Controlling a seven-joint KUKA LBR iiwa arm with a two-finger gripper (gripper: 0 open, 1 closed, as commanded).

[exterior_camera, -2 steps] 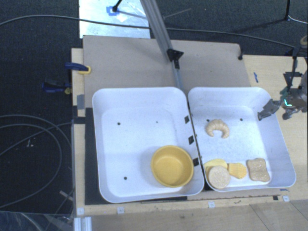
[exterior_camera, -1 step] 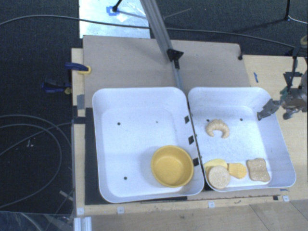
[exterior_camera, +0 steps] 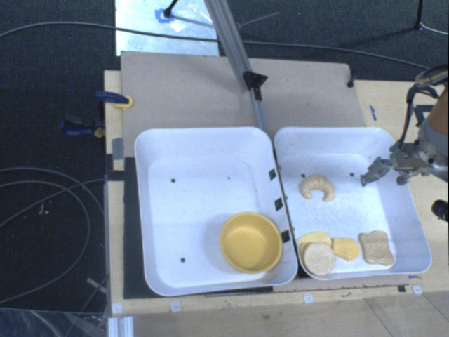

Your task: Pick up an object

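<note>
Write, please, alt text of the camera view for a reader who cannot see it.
A robot gripper reaches in from the right over the right white bin, which holds a croissant, a toast slice and other small bread-like pieces near its front edge. The left white bin holds a yellow bowl.

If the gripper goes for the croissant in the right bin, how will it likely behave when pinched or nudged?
The croissant looks like a rigid toy, so probably light and stiff. Its curved, tapered shape may let it slip or pivot between the fingers. Lying flat and apart from the other items, it would likely slide on the smooth right bin rather than roll.
</note>
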